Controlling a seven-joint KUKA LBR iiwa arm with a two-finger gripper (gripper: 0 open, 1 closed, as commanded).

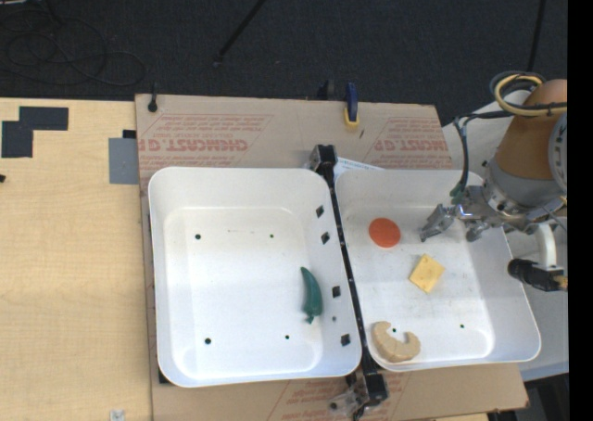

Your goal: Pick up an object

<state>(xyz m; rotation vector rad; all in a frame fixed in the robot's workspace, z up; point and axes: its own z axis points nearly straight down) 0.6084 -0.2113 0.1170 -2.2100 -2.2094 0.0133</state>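
The right bin [505,340] holds an orange round object [384,232], a yellow block [426,274] and a tan curved piece [396,342] near its front rim. A dark green slender object [310,295] lies in the left bin [176,336], near its right wall. My gripper [453,220] hangs over the right bin's right side, to the right of the orange object and above the yellow block. Its fingers [434,223] are spread apart with nothing between them.
A black divider [338,252] runs between the two bins. Brown cardboard [241,136] lies under them, with a blue clamp [351,104] at its back edge. The arm's orange band [537,132] stands at the right edge.
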